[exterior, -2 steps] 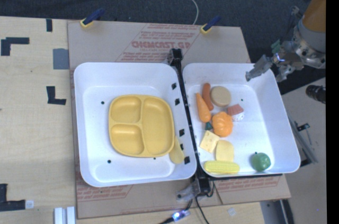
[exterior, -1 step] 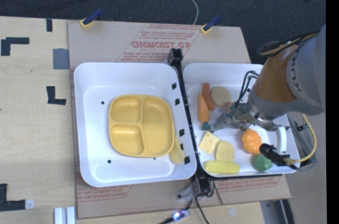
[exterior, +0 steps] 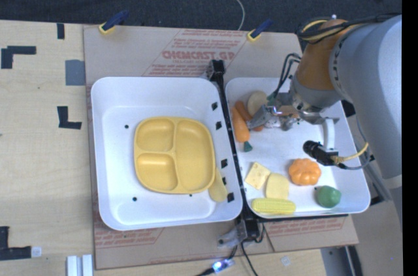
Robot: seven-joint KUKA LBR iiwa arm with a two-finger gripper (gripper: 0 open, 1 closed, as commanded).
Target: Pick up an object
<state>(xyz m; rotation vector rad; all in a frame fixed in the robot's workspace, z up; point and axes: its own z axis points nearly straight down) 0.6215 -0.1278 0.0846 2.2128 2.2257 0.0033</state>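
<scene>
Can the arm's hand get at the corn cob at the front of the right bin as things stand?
Probably yes. The corn cob lies uncovered along the right bin's front wall, cheese pieces just behind it. The hand sits over the carrot, same bin.

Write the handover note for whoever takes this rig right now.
Gripper: low in the right bin, beside the carrot; nothing seen held.
Right bin: carrot by the left wall, orange pumpkin, green ball, corn cob, two yellow cheese blocks.
Left bin: yellow divided plate.
Done: nothing lifted.
Left: grasp and lift one object.
</scene>
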